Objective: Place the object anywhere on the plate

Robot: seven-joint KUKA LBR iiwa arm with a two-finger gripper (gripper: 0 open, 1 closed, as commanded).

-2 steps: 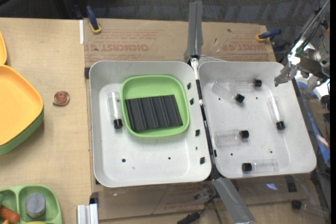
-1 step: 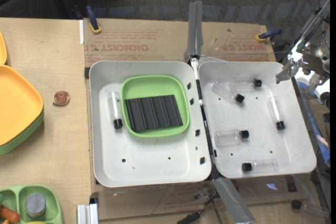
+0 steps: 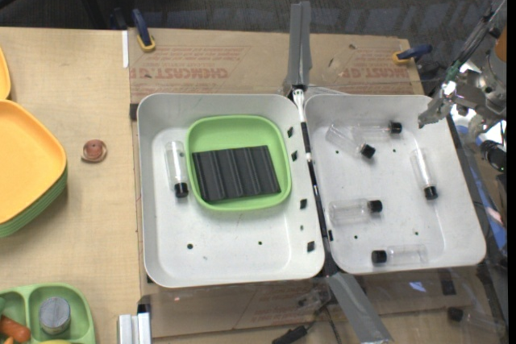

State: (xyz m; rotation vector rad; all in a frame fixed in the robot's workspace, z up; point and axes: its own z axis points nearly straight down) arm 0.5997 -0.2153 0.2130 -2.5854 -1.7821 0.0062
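A green square plate (image 3: pixel 276 142) lies in the left bin (image 3: pixel 226 254), with a dark ridged mat (image 3: pixel 238 173) on it. Beside the plate's left edge lies a clear vial with a black cap (image 3: pixel 174 165). Several more clear, black-capped vials are scattered in the right bin (image 3: pixel 451 246), among them one near the middle (image 3: pixel 355 210) and one along the right side (image 3: pixel 421 167). My gripper (image 3: pixel 439 105) hangs over the right bin's upper right corner, above the rim and apart from every vial. Nothing shows in it.
Stacked yellow plates (image 3: pixel 28 165) and a small red disc (image 3: pixel 94 150) lie on the bench to the left. A green compartment tray (image 3: pixel 32 314) sits at the bottom left. Clamps (image 3: pixel 143 36) hold the cardboard behind the bins.
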